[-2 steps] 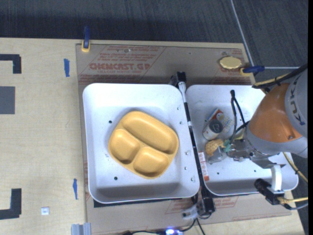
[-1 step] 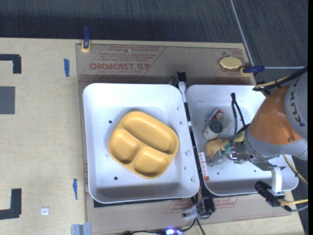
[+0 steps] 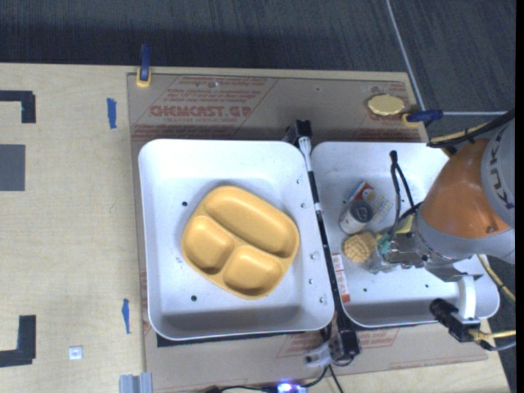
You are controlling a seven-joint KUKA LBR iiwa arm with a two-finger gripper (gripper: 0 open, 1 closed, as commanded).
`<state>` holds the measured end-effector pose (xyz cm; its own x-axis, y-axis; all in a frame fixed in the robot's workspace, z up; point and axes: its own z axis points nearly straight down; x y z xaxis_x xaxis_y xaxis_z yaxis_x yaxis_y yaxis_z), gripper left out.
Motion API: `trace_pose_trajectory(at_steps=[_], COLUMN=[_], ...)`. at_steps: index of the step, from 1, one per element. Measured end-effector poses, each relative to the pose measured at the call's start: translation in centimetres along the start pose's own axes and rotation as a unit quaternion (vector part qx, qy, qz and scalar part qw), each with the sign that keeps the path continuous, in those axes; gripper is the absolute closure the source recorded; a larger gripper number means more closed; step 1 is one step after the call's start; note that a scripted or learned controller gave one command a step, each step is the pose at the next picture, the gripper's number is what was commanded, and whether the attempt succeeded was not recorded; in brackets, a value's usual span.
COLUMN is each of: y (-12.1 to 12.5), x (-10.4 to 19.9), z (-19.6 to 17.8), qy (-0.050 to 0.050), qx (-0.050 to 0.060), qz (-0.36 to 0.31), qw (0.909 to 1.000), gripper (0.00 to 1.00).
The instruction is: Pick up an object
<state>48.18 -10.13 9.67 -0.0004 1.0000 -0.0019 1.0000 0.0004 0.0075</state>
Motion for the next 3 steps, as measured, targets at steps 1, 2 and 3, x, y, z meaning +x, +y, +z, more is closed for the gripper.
trace_pose_trajectory(at_steps=[1, 2, 3], y=[0.0, -0.2, 0.0], x=[0.0, 0.6, 0.5], z=[0.0, 1.1, 0.0], qy=[0.0, 0.001, 0.0], qx=[0.0, 0.003, 0.0], qz=[0.0, 0.001, 0.001], qw=[1.0, 1.0, 1.0], gripper=[0.0, 0.0, 1.0])
